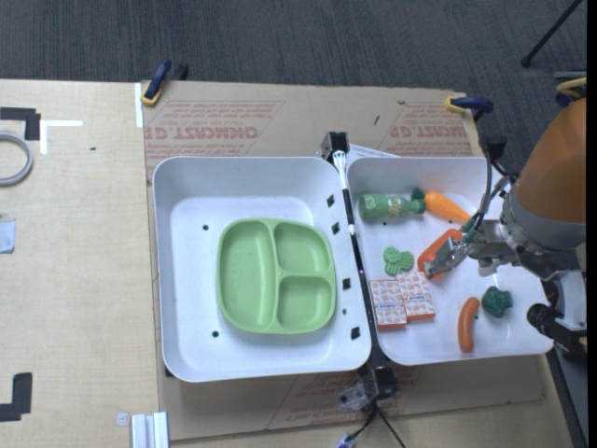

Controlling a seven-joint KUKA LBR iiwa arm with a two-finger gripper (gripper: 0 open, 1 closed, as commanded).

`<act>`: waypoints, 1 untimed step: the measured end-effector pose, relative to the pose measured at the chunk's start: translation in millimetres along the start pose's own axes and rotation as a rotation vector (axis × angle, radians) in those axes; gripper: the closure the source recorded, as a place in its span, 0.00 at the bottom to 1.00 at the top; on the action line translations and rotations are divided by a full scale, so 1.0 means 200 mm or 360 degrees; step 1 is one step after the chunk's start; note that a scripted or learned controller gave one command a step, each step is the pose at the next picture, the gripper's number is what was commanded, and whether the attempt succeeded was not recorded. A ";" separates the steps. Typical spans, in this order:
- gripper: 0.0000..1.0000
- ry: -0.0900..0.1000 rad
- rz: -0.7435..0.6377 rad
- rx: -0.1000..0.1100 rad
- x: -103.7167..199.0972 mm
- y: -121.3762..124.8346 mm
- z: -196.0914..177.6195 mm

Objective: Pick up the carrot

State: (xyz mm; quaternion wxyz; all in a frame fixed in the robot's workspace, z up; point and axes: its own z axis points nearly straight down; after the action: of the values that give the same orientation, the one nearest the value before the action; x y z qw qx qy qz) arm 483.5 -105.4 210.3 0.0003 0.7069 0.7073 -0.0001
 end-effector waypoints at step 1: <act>0.00 -0.0001 -0.0151 0.0000 -0.17 0.46 -0.39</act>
State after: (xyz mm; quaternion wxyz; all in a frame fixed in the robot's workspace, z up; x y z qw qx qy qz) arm 575.2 -138.6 288.8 0.0005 0.6725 0.7401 -0.0002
